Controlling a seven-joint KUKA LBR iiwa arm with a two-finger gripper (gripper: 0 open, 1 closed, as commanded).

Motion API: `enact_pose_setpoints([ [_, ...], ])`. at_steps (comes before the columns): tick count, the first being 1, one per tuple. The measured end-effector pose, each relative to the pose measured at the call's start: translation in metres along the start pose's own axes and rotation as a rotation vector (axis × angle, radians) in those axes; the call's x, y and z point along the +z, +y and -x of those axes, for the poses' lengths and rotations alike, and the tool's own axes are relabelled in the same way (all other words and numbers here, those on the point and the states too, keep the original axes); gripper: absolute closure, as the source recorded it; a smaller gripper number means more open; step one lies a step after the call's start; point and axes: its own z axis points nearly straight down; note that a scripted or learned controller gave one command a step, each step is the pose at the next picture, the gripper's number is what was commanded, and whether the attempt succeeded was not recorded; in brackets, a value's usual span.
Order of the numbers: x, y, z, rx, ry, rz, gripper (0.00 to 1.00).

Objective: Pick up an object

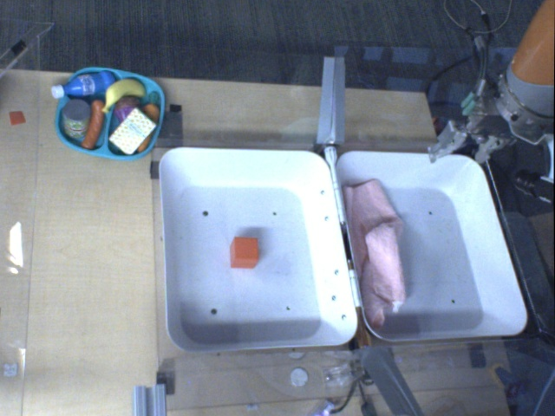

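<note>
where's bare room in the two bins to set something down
Left bin: bare floor all around the orange block, widest on its right, toward the divider. Right bin: bare right of the pink cloth, which crowds the divider side. The gripper hangs over that bin's far right corner. The blue tray is packed.

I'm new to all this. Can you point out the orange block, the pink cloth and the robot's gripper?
orange block (pixel 244 252): camera view, its top face.
pink cloth (pixel 378 241): camera view, middle of the folded fabric.
gripper (pixel 461 139): camera view, between its tips.
</note>
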Motion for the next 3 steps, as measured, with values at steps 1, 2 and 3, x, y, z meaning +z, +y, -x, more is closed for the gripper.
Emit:
enact_pose_setpoints([
  [1, 0.140, -0.048, -0.011, -0.027, 0.001, -0.002, 0.00],
  [2, 0.126, -0.045, -0.012, -0.029, -0.001, 0.008, 1.00],
  [3, 0.126, -0.045, -0.012, -0.029, -0.001, 0.008, 0.00],
])
